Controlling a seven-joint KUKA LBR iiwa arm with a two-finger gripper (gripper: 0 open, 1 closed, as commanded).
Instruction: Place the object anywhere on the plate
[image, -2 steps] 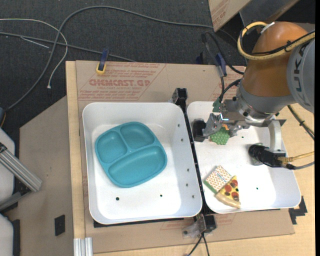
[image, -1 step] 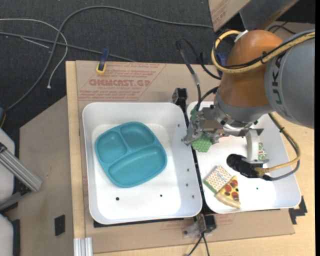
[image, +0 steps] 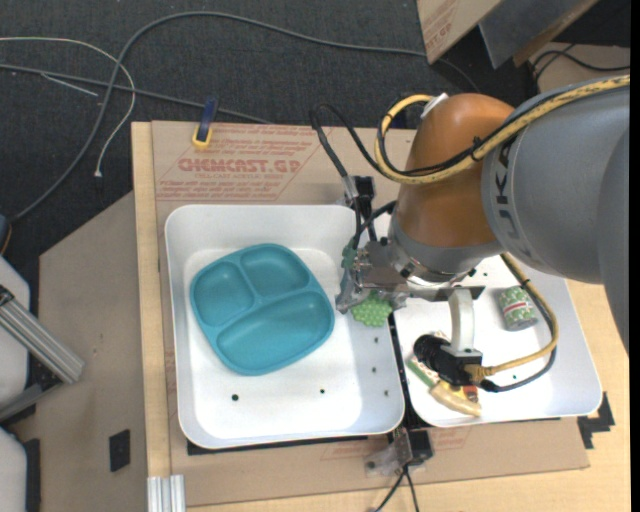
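Small green bumpy round object (image: 372, 313) lies in the left white bin (image: 200, 400) by its right wall, near the teal three-compartment plastic plate (image: 262, 305), directly under the jaws. Jaws' opening and hold: cannot tell. Object likely light, slightly soft; grip across its middle.

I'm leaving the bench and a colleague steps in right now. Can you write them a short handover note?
End effector: low over the right edge of the left bin, directly above a green bumpy object; a grip can't be confirmed from this view.
Teal divided plate: lies in the left bin, to the camera's left of the green object.
Right bin: holds a small green-and-white item and a pale yellowish item.
Done: nothing is on the plate yet.
Left: put an object, probably the green one, on the plate.
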